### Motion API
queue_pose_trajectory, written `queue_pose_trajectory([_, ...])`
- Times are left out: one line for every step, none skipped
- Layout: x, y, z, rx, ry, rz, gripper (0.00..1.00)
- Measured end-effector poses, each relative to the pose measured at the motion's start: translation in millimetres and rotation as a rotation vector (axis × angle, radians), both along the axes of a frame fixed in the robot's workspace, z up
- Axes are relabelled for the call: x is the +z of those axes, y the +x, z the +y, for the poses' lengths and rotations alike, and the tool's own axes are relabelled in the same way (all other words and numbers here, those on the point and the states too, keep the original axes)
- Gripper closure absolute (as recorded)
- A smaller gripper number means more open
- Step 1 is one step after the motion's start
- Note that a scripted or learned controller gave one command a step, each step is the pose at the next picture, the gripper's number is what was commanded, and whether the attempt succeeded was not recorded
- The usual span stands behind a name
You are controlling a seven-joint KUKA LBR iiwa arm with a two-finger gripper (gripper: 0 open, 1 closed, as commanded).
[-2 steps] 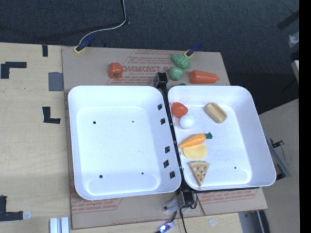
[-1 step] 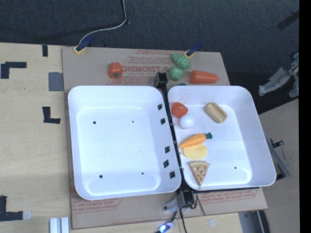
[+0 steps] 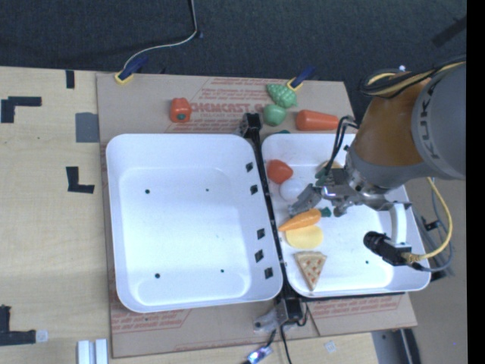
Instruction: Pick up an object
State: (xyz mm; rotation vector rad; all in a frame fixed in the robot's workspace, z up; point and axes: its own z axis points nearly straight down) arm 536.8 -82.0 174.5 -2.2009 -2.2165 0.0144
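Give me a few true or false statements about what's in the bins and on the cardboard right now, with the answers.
1. The gripper is over the right bin. True.
2. The cracker wedge lies in the left bin. False: it lies in the right bin, near its front edge.
3. An orange carrot lies just above a yellow piece in the view. True.
4. The small red item on the cardboard is inside a bin. False: it sits outside, behind the left bin.
5. Green toys lie on the cardboard behind the bins. True.

Pale wooden bench with dark carpet floor behind.
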Motion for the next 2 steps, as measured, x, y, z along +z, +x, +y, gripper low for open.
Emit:
queue_pose_trajectory([-91, 33, -26, -0.007, -0.01, -0.024, 0.0])
queue_pose_trajectory([-74, 35, -25, -0.005, -0.011, -0.034, 1.0])
